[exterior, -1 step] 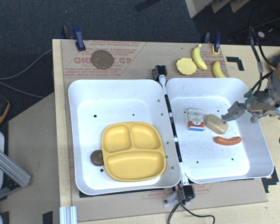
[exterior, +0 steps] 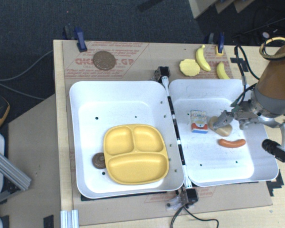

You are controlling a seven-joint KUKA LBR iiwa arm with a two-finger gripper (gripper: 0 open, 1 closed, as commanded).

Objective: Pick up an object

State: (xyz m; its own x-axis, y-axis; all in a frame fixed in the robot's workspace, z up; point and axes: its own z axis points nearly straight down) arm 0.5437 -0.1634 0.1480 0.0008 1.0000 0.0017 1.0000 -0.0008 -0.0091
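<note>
in the right bin we see the gripper low over a tan lump between carton and sausage, its grip impossible to judge.

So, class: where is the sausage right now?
The sausage lies in the right bin, toward its right side, just below the gripper and a tan piece, and right of the small carton.

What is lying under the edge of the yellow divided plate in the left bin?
A brown round thing pokes out from under the yellow divided plate, at its left edge. The plate covers the rest of it.
</note>
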